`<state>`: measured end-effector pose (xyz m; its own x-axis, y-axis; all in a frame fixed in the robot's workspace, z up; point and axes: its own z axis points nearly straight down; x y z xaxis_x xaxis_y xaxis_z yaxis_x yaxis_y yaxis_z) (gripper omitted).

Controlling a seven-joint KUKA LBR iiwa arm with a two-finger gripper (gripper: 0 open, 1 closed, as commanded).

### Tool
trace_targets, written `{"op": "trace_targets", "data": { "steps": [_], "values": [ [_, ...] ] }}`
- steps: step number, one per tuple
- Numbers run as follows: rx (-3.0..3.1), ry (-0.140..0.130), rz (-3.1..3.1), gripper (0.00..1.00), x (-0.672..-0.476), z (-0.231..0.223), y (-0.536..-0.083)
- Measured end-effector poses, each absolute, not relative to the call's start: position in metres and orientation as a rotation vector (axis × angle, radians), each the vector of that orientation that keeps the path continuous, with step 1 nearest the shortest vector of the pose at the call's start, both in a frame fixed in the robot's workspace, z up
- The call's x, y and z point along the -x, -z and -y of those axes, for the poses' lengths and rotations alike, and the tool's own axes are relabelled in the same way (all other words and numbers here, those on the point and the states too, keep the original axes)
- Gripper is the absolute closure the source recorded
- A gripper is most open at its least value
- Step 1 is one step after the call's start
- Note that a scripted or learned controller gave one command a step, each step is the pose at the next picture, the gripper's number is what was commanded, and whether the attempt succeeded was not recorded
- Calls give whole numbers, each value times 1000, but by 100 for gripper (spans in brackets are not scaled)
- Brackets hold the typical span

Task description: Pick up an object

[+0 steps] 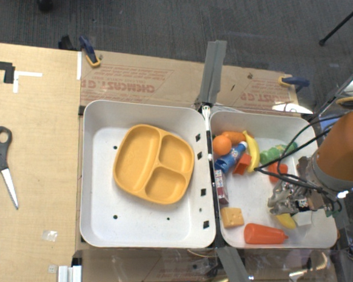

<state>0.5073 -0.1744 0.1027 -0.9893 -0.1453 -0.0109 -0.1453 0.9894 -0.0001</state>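
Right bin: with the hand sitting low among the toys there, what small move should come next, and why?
Probably a short descent onto the yellow piece. The hand sits right above it in the right bin, and nothing visibly sits between its fingers. The orange carrot lies just beside it, so keep the move vertical.

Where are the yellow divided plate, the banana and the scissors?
Yellow three-compartment plastic plate (154, 163), camera view, centre ridge.
Yellow toy banana (251, 149), camera view, mid-curve.
Grey-handled metal scissors (4, 167), camera view, pivot.
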Motion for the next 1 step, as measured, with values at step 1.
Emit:
{"op": "trace_targets", "data": {
  "steps": [1],
  "values": [
    [229, -1, -3123, 0, -507, 174, -103]
  ]
}}
